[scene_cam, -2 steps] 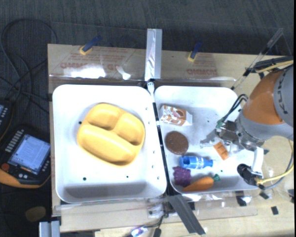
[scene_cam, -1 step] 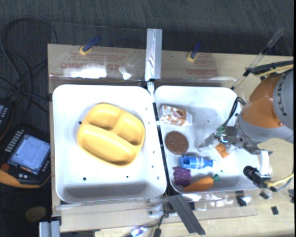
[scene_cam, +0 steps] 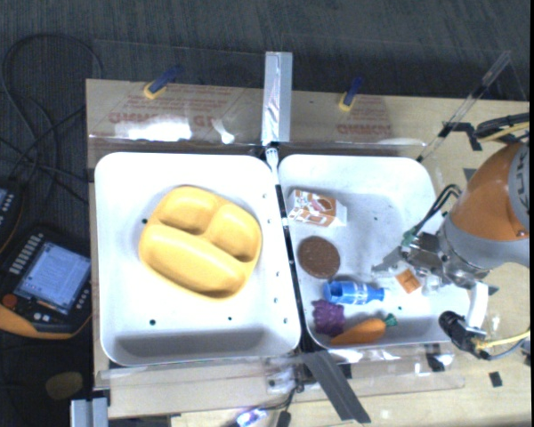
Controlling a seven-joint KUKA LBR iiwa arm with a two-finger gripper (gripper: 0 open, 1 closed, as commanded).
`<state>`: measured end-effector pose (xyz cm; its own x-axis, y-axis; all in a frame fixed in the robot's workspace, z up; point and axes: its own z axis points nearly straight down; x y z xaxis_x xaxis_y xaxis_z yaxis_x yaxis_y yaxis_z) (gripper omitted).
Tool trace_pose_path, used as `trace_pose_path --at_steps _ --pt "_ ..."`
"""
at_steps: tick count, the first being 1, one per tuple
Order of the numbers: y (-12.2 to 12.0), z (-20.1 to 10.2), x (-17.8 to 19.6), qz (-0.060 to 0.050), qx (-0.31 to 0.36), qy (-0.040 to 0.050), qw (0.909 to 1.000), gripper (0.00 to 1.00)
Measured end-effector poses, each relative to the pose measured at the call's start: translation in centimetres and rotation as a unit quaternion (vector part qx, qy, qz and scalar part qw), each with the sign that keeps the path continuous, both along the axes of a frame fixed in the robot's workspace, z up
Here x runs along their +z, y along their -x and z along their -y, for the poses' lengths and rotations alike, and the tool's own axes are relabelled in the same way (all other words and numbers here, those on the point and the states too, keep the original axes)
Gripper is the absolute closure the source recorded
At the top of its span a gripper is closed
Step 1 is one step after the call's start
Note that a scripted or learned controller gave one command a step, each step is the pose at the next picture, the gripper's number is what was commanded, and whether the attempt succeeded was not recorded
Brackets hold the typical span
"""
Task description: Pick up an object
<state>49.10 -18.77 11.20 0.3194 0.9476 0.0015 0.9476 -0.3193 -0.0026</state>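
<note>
Hovering low over the right-hand white bin (scene_cam: 356,189), the claw (scene_cam: 416,265) sits just beside a small orange block (scene_cam: 408,281); how wide it stands, or whether it has anything, I cannot tell. A blue plastic bottle (scene_cam: 353,291), an orange toy carrot (scene_cam: 362,331) and a purple grape cluster (scene_cam: 328,314) crowd nearby. Closing here risks nudging the block against the bin wall and catching nothing.

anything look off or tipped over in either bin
Nothing spilled or damaged. The blue bottle lies on its side in the right bin, crowded against the carrot and purple grapes.
</note>
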Motion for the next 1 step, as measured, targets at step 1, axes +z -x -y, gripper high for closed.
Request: trace_pose_path --at_steps 1 --pt "-1.56 0.17 -2.23 0.004 0.061 0.0039 0.9981 0.00"
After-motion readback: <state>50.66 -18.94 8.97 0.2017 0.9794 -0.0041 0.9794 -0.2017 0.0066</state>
